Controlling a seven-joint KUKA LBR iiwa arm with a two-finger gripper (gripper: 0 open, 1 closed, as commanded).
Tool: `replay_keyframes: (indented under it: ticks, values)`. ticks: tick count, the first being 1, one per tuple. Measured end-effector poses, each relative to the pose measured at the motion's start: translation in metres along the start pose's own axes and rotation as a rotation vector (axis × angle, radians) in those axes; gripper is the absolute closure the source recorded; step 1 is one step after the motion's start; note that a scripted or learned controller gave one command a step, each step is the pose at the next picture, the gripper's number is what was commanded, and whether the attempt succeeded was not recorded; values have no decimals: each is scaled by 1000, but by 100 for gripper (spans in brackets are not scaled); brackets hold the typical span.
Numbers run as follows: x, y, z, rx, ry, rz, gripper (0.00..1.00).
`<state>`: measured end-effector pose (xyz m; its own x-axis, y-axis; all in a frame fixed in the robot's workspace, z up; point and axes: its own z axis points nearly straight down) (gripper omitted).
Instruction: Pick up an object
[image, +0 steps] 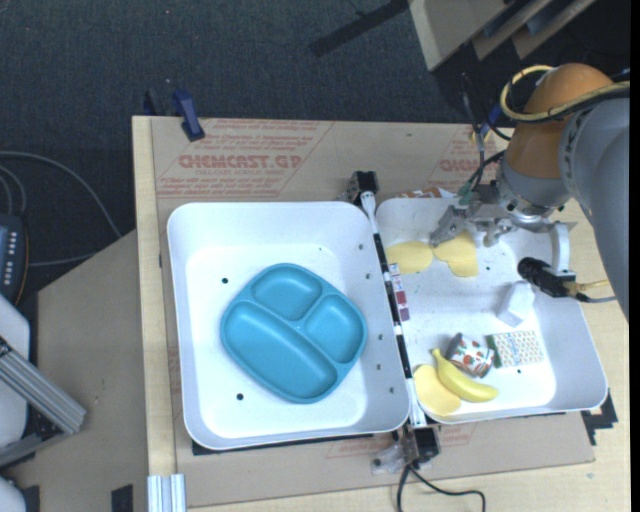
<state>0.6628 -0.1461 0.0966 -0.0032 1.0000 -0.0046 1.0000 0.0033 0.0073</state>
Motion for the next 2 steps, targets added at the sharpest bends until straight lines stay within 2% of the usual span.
replay_keyframes:
  ticks: [1, 2]
  values:
    - [4, -20, 12, 9, 5, 4, 0]
    - [4, -19, 1, 6, 3, 4, 100]
